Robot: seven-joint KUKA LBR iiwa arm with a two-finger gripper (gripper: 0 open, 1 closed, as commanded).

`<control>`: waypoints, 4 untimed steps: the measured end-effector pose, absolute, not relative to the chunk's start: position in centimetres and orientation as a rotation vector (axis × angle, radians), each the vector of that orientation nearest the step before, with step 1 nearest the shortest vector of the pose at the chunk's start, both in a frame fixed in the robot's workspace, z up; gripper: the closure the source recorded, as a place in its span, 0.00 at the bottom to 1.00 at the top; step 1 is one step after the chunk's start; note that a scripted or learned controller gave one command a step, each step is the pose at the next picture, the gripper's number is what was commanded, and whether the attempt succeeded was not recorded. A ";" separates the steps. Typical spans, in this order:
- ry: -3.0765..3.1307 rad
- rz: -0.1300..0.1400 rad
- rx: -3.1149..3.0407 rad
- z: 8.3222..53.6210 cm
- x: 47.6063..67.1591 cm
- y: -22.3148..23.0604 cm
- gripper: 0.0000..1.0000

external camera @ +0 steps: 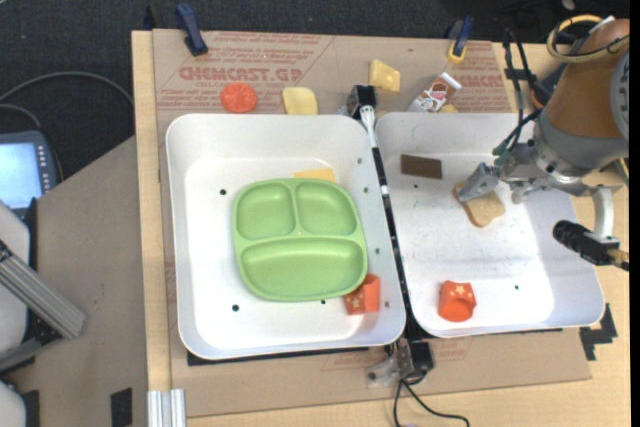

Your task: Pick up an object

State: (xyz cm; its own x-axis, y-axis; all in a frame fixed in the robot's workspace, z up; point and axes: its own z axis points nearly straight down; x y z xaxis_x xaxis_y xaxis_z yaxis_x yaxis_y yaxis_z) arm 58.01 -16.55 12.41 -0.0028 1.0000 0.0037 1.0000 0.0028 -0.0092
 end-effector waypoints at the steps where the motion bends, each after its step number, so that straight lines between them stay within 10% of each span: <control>1: -2.225 -0.001 -2.221 8.6 58.0 -16.1 0.00; 2: -2.232 -0.007 -2.230 10.0 58.3 -16.3 1.00; 3: -2.231 -0.005 -2.230 9.9 58.2 -16.3 0.00; 4: -2.234 -0.008 -2.231 11.0 58.3 -16.3 1.00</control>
